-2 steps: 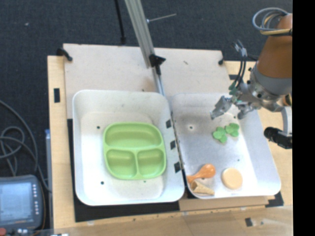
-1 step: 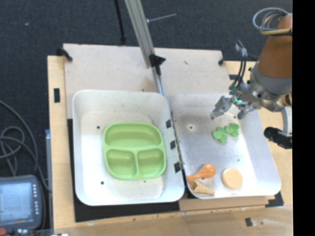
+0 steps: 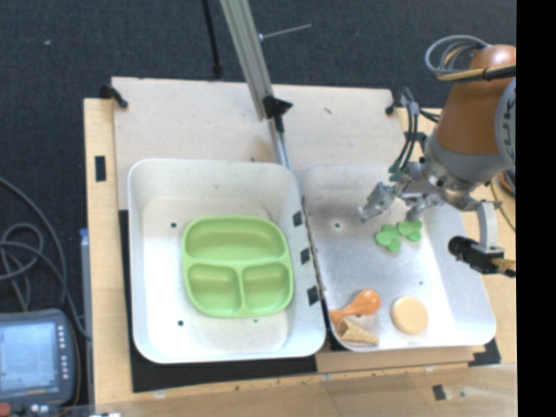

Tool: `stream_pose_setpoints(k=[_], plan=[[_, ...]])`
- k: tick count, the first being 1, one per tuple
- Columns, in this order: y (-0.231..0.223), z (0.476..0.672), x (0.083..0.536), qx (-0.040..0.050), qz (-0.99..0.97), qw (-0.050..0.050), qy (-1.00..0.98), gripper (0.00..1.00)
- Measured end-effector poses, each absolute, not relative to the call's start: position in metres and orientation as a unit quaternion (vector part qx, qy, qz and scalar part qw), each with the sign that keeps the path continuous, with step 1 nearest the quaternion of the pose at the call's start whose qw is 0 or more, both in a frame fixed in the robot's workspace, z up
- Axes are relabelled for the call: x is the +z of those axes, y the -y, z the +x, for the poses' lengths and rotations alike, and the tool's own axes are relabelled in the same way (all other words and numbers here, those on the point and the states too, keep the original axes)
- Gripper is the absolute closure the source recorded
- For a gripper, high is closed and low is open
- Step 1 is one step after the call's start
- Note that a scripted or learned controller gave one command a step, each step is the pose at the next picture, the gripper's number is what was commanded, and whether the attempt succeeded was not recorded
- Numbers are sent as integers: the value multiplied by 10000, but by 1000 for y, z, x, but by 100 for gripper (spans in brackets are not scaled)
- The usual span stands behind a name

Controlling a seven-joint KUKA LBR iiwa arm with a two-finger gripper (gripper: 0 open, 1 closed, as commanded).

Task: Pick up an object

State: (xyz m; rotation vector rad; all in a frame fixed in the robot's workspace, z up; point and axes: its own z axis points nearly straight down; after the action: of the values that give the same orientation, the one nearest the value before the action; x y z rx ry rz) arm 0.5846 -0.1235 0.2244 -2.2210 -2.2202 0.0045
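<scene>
The end effector (image 3: 401,205) is hovering in the right bin (image 3: 330,189), upper middle; its opening I cannot tell. The green toy (image 3: 398,234) is lying just below it, with the tan disc (image 3: 409,315) sitting lower right.

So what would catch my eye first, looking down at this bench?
Probably the bright green divided plastic plate, lying flat in the left white bin. Next, the grey arm's pincer over the right white bin, just above a small green leaf-shaped piece. Along that bin's near edge lie an orange spoon-like toy and a pale round disc.
</scene>
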Motion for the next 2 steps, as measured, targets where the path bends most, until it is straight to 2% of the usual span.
stream_pose_setpoints(k=[1,2], plan=[[124,582,182,15,-7075,7,7067,0],[127,571,129,21,-7075,16,7067,0]])
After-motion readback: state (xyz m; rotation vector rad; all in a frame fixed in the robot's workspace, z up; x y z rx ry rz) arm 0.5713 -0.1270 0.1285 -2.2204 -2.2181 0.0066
